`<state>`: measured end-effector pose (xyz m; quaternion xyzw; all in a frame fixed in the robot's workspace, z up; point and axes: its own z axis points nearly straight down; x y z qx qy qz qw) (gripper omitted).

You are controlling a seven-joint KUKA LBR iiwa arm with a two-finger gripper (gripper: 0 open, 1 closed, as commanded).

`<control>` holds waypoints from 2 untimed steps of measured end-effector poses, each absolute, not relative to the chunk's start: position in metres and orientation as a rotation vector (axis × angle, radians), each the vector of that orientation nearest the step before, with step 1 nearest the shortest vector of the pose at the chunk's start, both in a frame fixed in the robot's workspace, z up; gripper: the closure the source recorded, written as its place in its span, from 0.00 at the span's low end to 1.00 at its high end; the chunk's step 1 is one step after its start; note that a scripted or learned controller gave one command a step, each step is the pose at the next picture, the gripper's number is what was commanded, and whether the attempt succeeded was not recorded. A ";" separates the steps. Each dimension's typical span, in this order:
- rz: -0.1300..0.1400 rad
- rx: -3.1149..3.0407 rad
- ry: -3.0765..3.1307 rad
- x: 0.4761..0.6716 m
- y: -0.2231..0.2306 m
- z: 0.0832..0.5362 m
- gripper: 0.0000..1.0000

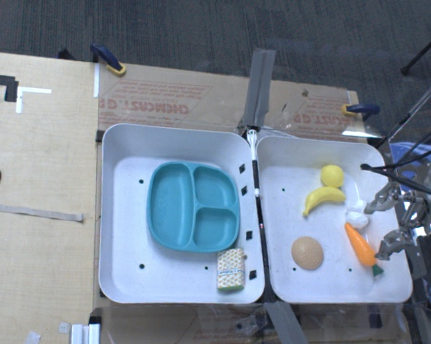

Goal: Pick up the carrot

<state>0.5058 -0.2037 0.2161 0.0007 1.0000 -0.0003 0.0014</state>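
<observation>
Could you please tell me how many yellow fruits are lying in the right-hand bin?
2: a lemon near the bin's back, and a banana just in front of it. Nothing seems hidden.

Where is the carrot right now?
The carrot lies in the right-hand bin, near its right wall, just right of the brown egg and below the banana. The gripper sits right beside it.

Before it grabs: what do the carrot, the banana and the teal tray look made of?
Carrot: likely moulded plastic, smooth uniform orange with a green stub, a toy by its look. Banana: probably the same, flat even yellow with no marks. Teal tray: hard plastic, one solid colour, rounded moulded compartments with a soft sheen.
</observation>
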 end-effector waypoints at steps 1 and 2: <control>-0.002 -0.172 3.133 0.482 -0.199 0.093 0.00; -0.006 -0.181 3.127 0.485 -0.198 0.103 1.00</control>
